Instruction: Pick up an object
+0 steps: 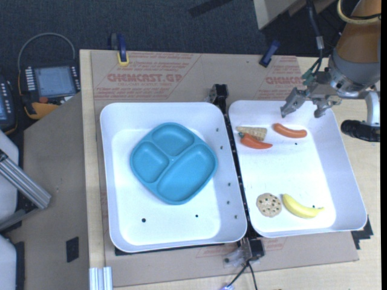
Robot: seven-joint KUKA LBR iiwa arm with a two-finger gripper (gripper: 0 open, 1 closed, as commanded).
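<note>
Pincer hung spread and empty just above the small orange-red plastic toy sausage. Judged light, stiff, slick; best gripped across its middle.

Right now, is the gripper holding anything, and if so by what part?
Nothing is held. The gripper hangs open above the far end of the right bin, with the sausage lying in the bin just below its fingers, not between them.

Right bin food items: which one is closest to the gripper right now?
The hot dog, the orange-red sausage at the far end of the right bin, lies just below the open gripper. The carrot, cookie and banana lie farther off.
</note>
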